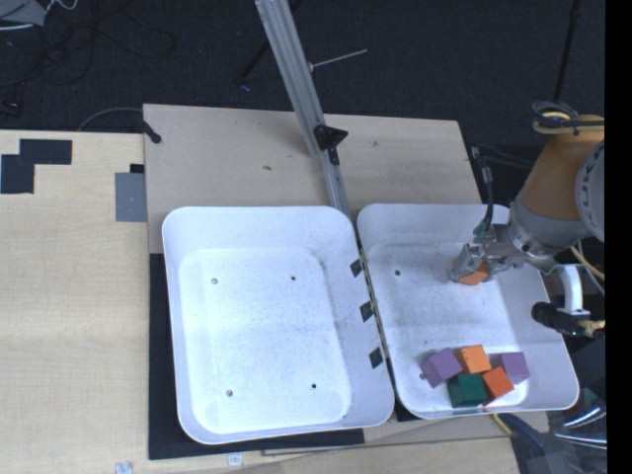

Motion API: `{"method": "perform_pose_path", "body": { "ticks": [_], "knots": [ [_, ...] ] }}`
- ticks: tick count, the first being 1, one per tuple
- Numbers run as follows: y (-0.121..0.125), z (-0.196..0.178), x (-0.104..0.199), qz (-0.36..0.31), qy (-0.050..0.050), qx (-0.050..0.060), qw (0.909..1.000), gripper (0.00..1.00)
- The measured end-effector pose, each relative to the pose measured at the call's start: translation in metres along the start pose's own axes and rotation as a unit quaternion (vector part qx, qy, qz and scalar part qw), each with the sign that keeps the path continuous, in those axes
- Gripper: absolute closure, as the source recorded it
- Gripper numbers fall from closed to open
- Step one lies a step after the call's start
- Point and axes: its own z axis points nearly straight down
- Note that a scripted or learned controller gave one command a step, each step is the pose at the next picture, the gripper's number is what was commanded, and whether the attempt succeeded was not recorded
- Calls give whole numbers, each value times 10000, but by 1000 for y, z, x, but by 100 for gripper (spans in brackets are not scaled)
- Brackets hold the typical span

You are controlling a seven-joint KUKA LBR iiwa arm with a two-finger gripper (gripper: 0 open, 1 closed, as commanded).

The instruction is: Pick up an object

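Presently the gripper (474,265) is seen low in the right bin (415,235), near its far right part, reached in from the right under the grey arm (558,200) with its orange band. An orange block (475,277) is seen right at the fingertips, and it appears to be clamped between the 2 fingers, though the view is small and the grip cannot be judged firm. The other blocks are gathered in a cluster (472,373) at the near right corner of the same bin, well apart from the gripper: 2 purple, 2 orange and 1 green, touching one another. The left bin (197,235) is beside it.

If the block is indeed held, the lift should be made straight up and slowly, so that the piece is not twisted out of the fingers. The grip should be kept closed, and the bin wall on the right should be avoided.
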Motion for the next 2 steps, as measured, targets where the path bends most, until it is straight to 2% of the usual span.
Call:
{"method": "perform_pose_path", "body": {
  "ticks": [1,2],
  "knots": [
    [-60,-12,85,-44,19,20,10000,100],
    [-67,-96,165,-58,10,-40,10000,100]
  ]
}}
